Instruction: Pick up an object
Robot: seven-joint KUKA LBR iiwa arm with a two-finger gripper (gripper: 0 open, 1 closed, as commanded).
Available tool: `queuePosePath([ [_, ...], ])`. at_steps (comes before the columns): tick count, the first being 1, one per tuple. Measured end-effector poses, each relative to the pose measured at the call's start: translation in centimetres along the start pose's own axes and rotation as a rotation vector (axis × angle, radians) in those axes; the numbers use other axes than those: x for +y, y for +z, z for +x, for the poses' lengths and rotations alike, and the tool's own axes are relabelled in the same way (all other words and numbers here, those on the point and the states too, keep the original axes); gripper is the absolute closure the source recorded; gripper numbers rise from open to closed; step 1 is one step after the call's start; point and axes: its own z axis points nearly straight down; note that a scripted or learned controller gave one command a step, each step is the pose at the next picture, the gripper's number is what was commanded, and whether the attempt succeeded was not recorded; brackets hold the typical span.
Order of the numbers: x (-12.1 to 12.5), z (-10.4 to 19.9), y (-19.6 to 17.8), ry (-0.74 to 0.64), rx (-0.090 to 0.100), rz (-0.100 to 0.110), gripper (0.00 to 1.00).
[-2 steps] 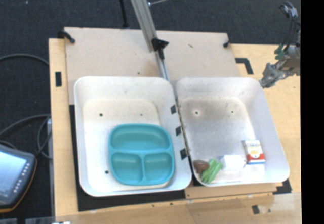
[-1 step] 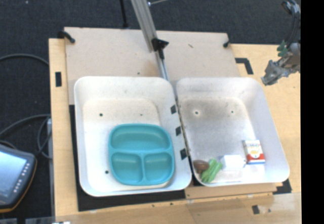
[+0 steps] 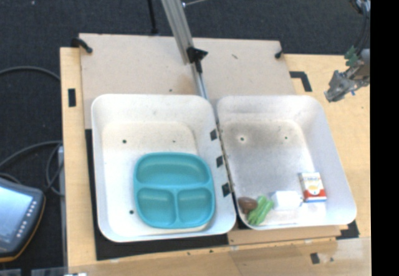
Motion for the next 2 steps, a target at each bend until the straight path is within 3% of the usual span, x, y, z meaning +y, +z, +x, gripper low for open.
queuePosePath([
  [2,0.2,-0.1,-2.1,-0.010,-0.005,-0.007,1.00],
])
